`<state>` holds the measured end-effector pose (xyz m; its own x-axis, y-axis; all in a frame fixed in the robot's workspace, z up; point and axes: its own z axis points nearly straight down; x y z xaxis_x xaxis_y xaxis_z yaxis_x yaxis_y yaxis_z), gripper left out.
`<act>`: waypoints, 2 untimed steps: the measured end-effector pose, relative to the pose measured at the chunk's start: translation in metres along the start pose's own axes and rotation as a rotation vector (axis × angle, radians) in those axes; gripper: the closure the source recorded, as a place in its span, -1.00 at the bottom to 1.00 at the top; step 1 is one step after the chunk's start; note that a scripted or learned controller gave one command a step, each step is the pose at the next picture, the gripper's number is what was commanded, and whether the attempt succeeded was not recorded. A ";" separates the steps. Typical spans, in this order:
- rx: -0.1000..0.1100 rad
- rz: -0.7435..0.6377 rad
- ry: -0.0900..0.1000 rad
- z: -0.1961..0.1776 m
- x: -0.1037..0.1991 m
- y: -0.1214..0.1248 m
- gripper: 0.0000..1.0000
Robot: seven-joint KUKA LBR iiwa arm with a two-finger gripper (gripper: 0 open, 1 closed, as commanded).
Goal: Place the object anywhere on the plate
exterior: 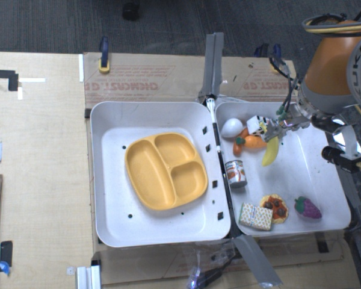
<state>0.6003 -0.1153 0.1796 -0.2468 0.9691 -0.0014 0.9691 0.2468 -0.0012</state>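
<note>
gripper (281, 129) sits low over the back of the right bin (304, 170), tip buried in wrist hardware and cables; can't tell if it's spread or closed

arm (332, 71) comes in from the right, orange band up top, frame edge cuts off most of it

bench (36, 161) is pale wood, with a cardboard sheet (150, 80) under both bins

left bin (99, 179) holds just the plate (165, 170): yellow, three compartments, lying flat and slightly skewed near the middle, nothing on it

right bin carries all the loose items

banana (271, 152) is the likely task object: yellow, tilted nearly upright, upper end right at the gripper tip, lower end over the bin floor. Can't tell if it's pinched or only touching. It's in the right bin, well apart from the plate

cracker (256, 216) at the front wall, touching a round piece with red topping (275, 206), maybe a mini pizza, too small to be sure

can (235, 174) near the wall between the bins, label unreadable

purple item with green top (308, 208) front right, maybe grapes

white egg (231, 127) at the back left corner, orange carrot-like piece (253, 141) just beside it, small reddish bit at its left end

small white/yellow/black thing (257, 124) behind the carrot, partly covered by the gripper, can't identify

blue clamp (103, 54) on the cardboard's back edge
</note>
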 end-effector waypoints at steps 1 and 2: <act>0.000 0.000 0.000 0.000 0.000 0.000 -1.00; 0.000 -0.174 0.002 0.076 0.029 -0.083 -1.00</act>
<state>0.5124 -0.1077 0.1032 -0.4105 0.9119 0.0011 0.9119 0.4105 -0.0017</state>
